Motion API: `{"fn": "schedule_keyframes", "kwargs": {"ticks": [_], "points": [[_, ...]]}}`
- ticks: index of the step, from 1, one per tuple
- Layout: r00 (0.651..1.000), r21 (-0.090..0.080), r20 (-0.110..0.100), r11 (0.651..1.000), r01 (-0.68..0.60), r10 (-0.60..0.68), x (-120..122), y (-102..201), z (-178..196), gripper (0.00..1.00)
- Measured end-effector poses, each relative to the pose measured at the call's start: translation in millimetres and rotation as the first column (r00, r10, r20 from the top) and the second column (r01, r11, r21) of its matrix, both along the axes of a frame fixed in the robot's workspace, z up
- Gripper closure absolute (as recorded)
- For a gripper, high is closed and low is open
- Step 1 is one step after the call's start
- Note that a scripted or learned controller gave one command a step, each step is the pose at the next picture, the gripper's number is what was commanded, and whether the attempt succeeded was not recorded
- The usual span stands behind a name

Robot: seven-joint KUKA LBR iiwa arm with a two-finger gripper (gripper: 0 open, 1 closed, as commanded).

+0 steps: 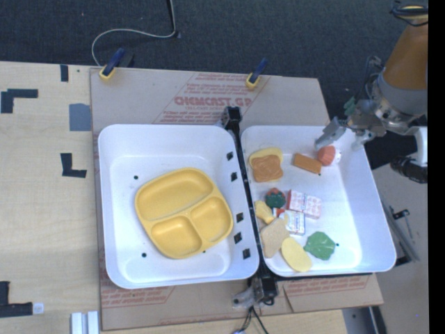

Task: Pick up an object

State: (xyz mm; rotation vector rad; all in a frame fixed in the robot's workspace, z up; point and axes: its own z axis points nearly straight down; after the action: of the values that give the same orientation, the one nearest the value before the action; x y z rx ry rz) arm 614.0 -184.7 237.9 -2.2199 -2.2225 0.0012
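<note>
- The gripper hangs over the right bin's upper right corner, just above a round orange-red toy; whether it grips cannot be told.
- An orange block and toast slice lie nearby.
- The left bin carries a yellow divided plate.
- Both bins sit on brown cardboard over the wooden bench; dark carpet lies beyond.

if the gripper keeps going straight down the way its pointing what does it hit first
Probably the small red-orange piece in the right bin's upper corner: the gripper sits just above it in the view, pointing down and left. Depth is unclear, so it might graze the orange block beside it instead.
</note>
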Motion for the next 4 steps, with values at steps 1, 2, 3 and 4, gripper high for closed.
{"fn": "schedule_keyframes", "kwargs": {"ticks": [1,2,3,4], "points": [[1.000,-0.003,0.014,1.000,-0.002,0.002,30.6,41.3,-135.5,0.00],[1.000,-0.001,0.014,1.000,0.000,0.000,59.4,-27.5,-147.2,0.00],[1.000,-0.011,0.017,1.000,-0.001,0.002,58.5,-3.9,-145.7,0.00],[1.000,-0.008,0.018,1.000,0.000,0.000,4.6,28.9,-144.9,0.00]]}}
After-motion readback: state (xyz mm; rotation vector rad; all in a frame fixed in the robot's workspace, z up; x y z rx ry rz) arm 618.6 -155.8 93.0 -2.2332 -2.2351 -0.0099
